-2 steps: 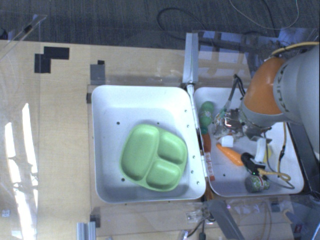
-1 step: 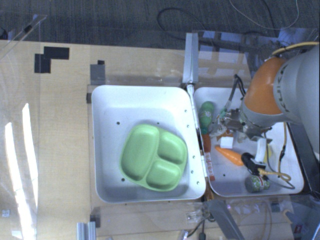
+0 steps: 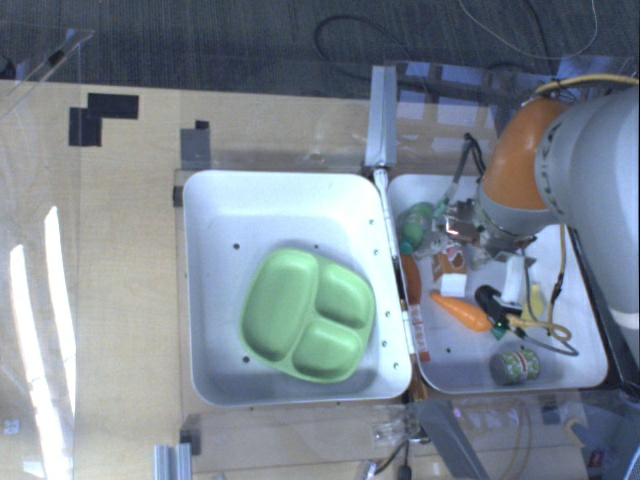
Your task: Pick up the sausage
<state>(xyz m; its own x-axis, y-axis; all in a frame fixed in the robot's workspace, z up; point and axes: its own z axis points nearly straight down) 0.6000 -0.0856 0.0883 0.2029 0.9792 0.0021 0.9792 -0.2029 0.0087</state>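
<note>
slim brown sausage (image 3: 410, 276), smooth carrot (image 3: 462, 311)

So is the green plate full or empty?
Empty. The green plate lies flat in the left bin, and all three of its sections are bare.

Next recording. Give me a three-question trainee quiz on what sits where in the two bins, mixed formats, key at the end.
1. True or false: the green divided plate lies in the left bin.
2. Multiple choice: the carrot lies in
A. the left bin
B. the right bin
C. the bench outside the bins
3. Fill in: the arm's claw is above the ____ bin.

Key
1. True
2. B
3. right
</note>
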